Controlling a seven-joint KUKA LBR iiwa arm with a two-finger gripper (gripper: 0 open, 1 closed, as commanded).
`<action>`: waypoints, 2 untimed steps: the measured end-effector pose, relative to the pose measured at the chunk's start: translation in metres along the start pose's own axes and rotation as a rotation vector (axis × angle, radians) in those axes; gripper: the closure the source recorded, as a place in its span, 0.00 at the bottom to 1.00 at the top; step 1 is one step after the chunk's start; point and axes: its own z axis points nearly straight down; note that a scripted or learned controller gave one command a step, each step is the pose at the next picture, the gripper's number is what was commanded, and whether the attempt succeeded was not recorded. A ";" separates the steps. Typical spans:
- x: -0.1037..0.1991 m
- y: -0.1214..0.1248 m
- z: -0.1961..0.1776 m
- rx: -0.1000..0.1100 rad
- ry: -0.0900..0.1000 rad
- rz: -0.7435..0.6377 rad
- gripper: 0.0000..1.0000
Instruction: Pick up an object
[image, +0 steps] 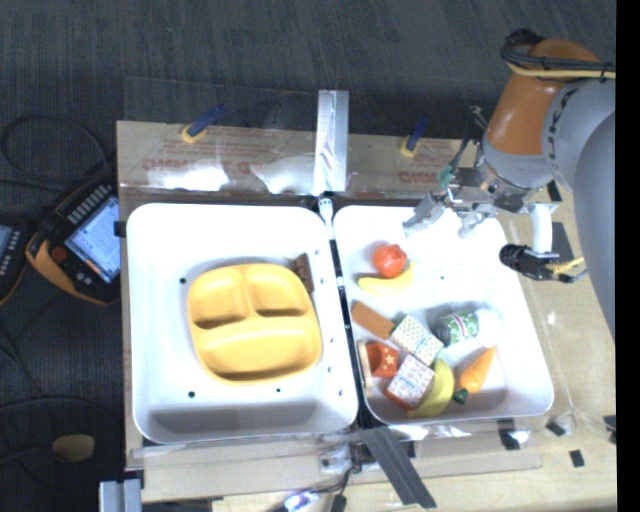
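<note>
Hovering over the right bin (520, 300) far corner, jaws (445, 212) spread wide, holding nothing, tomato (390, 260) nearby.

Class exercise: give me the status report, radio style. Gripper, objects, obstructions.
Gripper over right bin's far edge, holding nothing. Tomato nearest, resting against a banana. Yellow tray in left bin.

bench (150, 140) | bears left bin (150, 300), right bin (520, 330) side by side, touching
</note>
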 end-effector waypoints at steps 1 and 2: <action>0.046 0.012 0.095 -0.009 -0.005 -0.047 0.00; 0.045 0.013 0.084 -0.011 -0.008 -0.049 1.00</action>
